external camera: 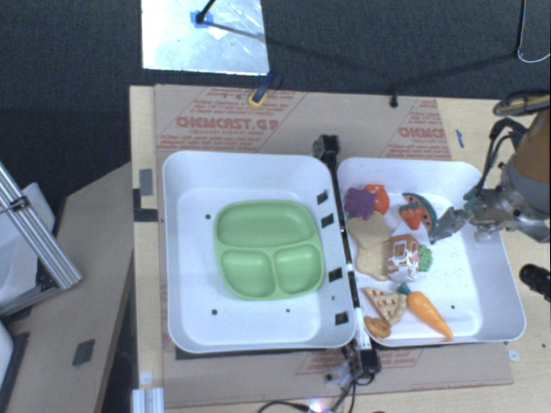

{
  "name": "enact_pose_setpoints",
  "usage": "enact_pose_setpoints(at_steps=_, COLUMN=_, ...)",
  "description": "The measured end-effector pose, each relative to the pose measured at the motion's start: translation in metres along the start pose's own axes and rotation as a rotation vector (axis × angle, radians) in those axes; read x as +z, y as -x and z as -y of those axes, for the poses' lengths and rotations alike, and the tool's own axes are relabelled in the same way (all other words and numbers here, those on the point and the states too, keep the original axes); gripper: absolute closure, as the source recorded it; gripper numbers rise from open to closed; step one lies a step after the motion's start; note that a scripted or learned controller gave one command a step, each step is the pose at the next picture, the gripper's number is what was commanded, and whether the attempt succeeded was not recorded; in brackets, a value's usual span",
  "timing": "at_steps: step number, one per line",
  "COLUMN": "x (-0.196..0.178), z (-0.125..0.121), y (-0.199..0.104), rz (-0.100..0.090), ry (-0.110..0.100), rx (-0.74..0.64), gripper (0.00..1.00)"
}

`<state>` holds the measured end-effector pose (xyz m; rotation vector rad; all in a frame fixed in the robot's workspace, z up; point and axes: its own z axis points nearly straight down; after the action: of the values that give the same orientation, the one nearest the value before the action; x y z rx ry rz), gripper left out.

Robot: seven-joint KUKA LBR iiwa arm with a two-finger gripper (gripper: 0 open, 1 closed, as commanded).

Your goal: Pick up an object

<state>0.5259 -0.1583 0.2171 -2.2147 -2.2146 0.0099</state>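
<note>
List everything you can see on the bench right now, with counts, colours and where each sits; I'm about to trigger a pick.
left bin: 1, white, left half of bench
divided plate: 1, green, centre of left bin
right bin: 1, white, right half of bench
toy grapes: 1, purple, right bin, top left
watermelon slice: 1, red and green, right bin, top
toy carrot: 1, orange, right bin, bottom
pizza slice: 1, tan, beside carrot
gripper: 1, grey, above right bin by the watermelon slice
</note>
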Motion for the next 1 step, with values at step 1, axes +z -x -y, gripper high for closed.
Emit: enact_pose_setpoints(at_steps=1, x=-0.0066, z=-0.0027, y=-0.0004, rz=0.002, ry=0.012, rx=-0.003, gripper=0.0)
